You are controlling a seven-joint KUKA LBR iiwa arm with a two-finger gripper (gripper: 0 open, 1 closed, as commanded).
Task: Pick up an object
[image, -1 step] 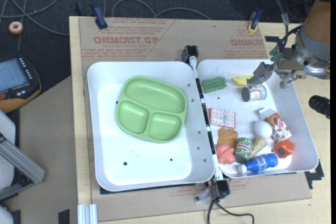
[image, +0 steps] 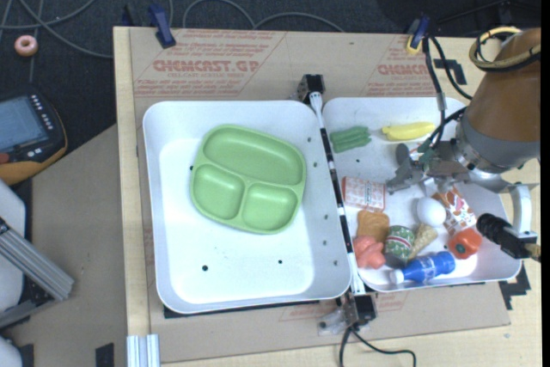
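My gripper [image: 411,169] low over right bin [image: 365,112], fingers spread, nothing between them. No object lifted yet. Candidates all in bin: egg [image: 430,211] just beside, banana [image: 408,131] and green block [image: 350,138] near. Left: descend, close, lift.

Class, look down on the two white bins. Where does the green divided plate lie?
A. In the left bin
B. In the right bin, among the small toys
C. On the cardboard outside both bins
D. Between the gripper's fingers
A: the green divided plate lies flat on the floor of the left bin, while the banana and the other small things sit in the right bin.
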